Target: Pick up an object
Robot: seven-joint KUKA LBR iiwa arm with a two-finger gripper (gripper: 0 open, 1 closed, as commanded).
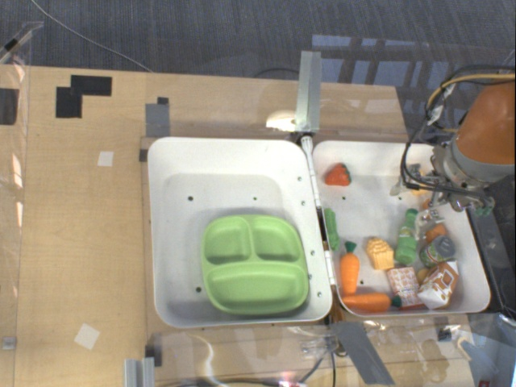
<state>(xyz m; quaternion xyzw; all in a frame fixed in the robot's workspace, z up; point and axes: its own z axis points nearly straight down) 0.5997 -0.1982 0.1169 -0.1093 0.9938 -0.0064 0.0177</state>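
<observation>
Pincer (431,208) sits low at the right bin's (367,208) right side, mostly hidden under the wrist; whether it's spread or pressed together, can't tell. Arm (484,135) leans in from the right, its orange band up top. Toys crowd near: bottle (407,244), can (439,250), cartons (439,285), carrots (349,274). Strawberry (337,175) lies far-left. Green tray (255,264) in the left bin (173,216).

arm (484,135): reaches in from right, orange band uppermost | end effector (431,208): pointing down, fingers indistinct
</observation>
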